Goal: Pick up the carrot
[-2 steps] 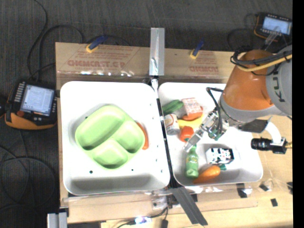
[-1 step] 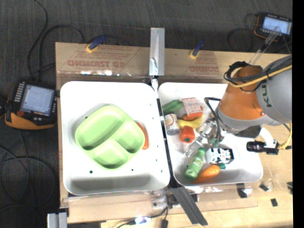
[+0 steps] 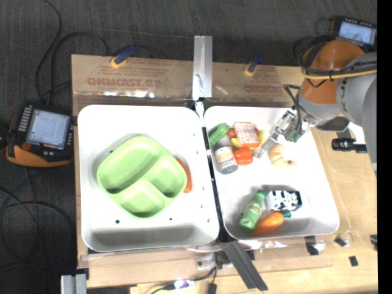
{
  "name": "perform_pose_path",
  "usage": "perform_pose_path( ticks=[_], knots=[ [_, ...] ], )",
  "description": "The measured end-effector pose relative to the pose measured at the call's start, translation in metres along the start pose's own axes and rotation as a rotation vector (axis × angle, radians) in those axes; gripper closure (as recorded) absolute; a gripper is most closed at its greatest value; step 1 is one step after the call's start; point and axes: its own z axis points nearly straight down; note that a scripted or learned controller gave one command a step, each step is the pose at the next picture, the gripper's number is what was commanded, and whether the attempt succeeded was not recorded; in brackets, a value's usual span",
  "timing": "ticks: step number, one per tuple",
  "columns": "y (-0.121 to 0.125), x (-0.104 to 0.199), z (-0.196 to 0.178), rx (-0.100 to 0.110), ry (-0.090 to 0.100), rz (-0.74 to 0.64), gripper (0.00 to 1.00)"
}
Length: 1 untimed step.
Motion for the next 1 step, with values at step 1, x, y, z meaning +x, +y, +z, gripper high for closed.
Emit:
perform_pose_path(
  ticks=[1],
  knots=[
    [0.0012, -0.0013, -0.0114, 0.000, -0.008, -0.001, 1.00]
  ],
)
